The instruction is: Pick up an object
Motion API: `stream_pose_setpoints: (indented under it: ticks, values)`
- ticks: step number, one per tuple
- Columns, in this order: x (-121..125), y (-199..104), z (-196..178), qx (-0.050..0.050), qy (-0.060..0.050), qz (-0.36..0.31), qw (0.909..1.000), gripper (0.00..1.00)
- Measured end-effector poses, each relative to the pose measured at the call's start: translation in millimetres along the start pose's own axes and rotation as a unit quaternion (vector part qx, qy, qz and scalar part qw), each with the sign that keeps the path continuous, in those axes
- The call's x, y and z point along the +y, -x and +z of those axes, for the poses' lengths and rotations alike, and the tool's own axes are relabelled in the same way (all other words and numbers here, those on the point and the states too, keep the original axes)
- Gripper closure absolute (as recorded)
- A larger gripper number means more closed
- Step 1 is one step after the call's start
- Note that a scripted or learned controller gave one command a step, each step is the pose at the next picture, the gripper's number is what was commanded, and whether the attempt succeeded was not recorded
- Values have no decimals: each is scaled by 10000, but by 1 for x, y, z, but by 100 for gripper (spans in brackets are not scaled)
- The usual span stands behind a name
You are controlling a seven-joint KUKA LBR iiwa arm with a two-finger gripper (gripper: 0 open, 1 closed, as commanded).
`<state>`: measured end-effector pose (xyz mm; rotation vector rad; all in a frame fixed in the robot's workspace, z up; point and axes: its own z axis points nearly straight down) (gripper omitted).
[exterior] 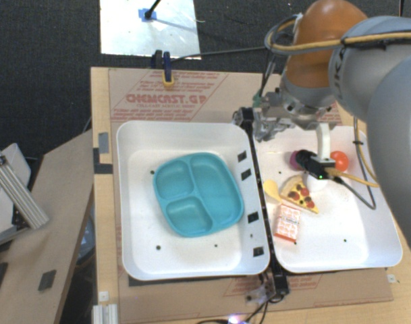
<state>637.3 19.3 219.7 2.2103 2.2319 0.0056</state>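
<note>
On the tabletop (101,208), two shallow white bins side by side. In the left bin (134,248), a teal divided plate (198,194) lying flat near the middle, with its three compartments facing up.

In the right bin (357,238), several small things well apart from the plate. About 9 o'clock from that bin's middle, a toy pizza slice (301,194) lying flat. Just beside the slice, at its 7 o'clock, a small red-and-white packet (288,223). At the slice's 9 o'clock, a yellow piece (268,187) close against the wall shared with the left bin. Toward 12 o'clock from the middle, near the far wall, an orange-red ball (339,159). At 11 o'clock, a purple thing (298,158), partly hidden and too unclear to name.

Gripper (262,125) poised at the 11 o'clock corner of the right bin, above the shared wall, apart from the slice, packet and ball. Open or closed: impossible to tell from this angle. Grey arm (384,73) reaching in from 3 o'clock, orange band (323,25) above the wrist.
</note>
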Motion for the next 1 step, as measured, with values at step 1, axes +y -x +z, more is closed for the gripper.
stream_pose_setpoints:
  ticks: [1]
  values:
    - [22,-55,-7,5,7,-3,10000,100]
